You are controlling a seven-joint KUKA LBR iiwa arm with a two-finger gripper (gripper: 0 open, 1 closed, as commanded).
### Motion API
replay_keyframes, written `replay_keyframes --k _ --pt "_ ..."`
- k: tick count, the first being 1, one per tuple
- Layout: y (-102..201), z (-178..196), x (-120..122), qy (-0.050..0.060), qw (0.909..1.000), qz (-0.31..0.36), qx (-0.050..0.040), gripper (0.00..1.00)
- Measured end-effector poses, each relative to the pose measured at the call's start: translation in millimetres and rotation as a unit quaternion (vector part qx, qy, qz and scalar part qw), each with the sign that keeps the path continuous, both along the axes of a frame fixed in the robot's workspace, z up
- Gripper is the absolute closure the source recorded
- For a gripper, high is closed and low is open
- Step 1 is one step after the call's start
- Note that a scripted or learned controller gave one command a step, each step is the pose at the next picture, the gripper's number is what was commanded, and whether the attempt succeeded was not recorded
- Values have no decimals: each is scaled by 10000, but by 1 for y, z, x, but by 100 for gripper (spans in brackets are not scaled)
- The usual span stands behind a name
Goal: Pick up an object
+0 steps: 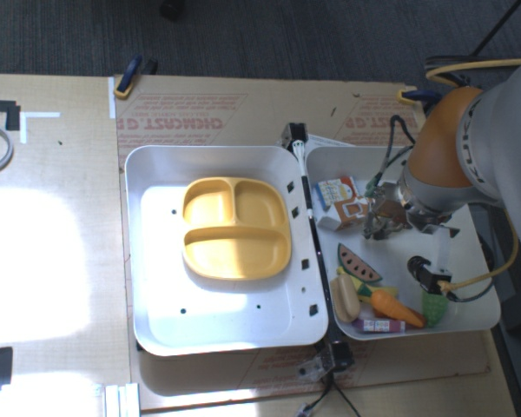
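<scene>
My gripper point(380, 222) is low in the right bin point(478, 320), just right of a small white, blue and orange carton point(339, 200) that lies by the bin's left wall. Whether it touches the carton is unclear. In front of it lie a watermelon slice point(359, 264), a yellow corn piece point(359, 284), a tan bread roll point(345, 299), an orange carrot point(396, 307), a purple-and-white tube point(379, 325) and a green piece point(434, 307). Nothing shows held in the gripper.
The left bin point(156, 302) holds a yellow divided plate point(237, 229) near its middle. A black clip point(293, 134) sits where the two bins meet at the back. The arm's grey body and orange band point(443, 142) hang over the right bin's back right part.
</scene>
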State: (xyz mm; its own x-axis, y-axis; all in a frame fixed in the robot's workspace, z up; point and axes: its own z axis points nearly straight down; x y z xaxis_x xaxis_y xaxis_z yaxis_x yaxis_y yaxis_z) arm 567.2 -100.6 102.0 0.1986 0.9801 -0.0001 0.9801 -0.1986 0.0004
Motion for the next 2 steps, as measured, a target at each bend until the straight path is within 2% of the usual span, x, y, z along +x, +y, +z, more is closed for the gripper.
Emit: replay_keyframes --k 1,2 --pt "44 90 -50 0 9977 672 0 100" --pt "16 248 -40 -5 9827 1854 -10 100"
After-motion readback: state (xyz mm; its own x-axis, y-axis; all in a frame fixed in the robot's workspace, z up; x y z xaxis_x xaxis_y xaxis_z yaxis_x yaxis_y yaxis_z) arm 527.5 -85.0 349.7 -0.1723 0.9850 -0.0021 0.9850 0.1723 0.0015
